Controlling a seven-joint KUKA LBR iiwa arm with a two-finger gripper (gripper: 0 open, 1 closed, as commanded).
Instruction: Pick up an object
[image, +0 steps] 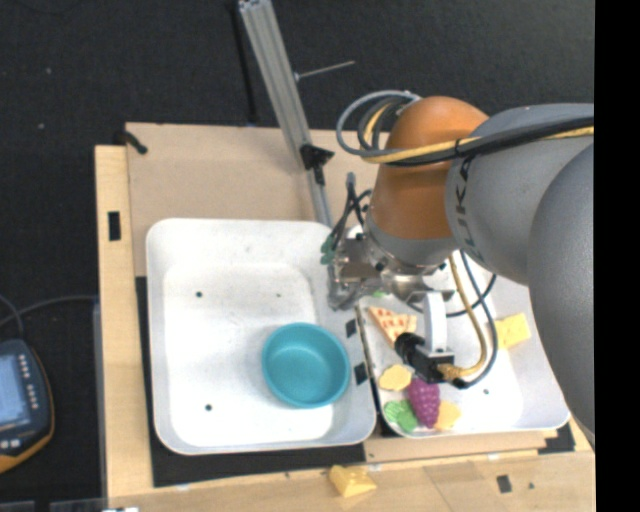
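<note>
My gripper hangs over the left rim of the right bin, close to the wall between the two bins. Just right of it lies an orange-and-yellow pizza slice toy. Further toward the front are a yellow lemon-like piece, purple grapes, a green piece and a small yellow piece. A yellow block lies to the right, near the arm's cables. A teal bowl stands upright in the left bin, at its front right corner.
The big grey and orange arm covers most of the right bin. A slanted metal rail runs down from the top toward the gripper. A yellow wedge lies on the bench in front of the bins. A handheld pendant sits at far left.
</note>
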